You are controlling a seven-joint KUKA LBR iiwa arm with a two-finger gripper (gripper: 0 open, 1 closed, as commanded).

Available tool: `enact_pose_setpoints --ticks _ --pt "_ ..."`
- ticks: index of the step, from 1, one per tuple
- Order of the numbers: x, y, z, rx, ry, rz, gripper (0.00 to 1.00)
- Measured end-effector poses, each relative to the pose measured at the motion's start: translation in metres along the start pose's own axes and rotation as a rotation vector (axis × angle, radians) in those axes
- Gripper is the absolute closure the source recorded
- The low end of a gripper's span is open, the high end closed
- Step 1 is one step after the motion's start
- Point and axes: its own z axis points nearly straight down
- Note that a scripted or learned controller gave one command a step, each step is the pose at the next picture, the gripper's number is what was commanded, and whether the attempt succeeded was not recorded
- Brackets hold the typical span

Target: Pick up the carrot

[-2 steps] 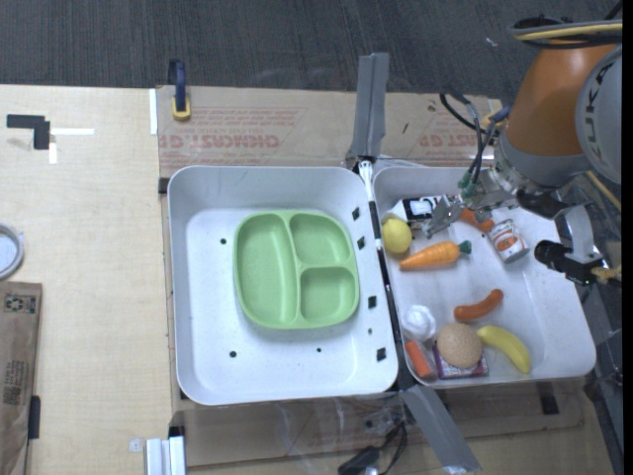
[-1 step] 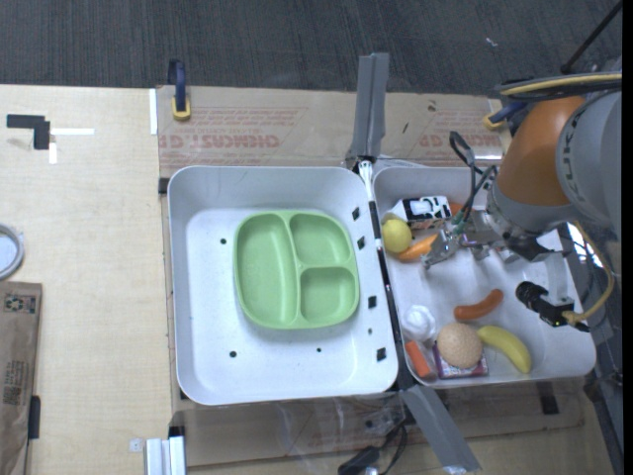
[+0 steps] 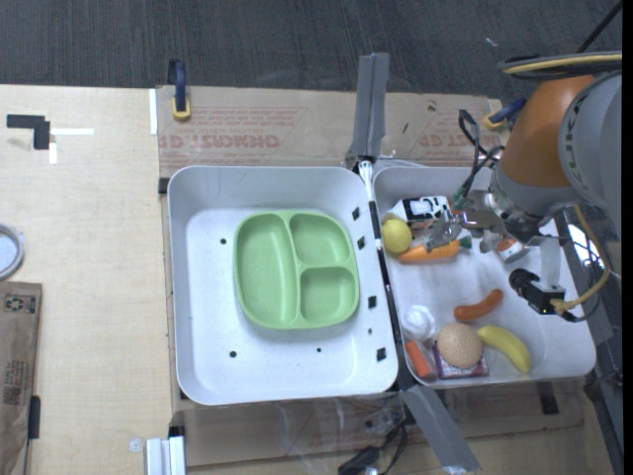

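Carrot, orange and long, lies in my right white bin, just beside the round yellow lemon. My metal tool sits right over its end. I cannot tell its grip.

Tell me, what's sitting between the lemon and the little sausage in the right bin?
In the camera view, the carrot lies between the lemon and sausage, with the gripper right above it.
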Motion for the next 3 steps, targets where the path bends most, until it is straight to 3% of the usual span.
enact_pose_setpoints --ticks 1,2,3 --pt "-0.014 -0.002 0.039 0.002 0.001 -0.215 0.00" --pt "-0.001 0.033 0.039 0.003 0.001 -0.290 0.00" --pt "-0.007 0.032 0.030 0.006 -0.006 -0.287 1.00"
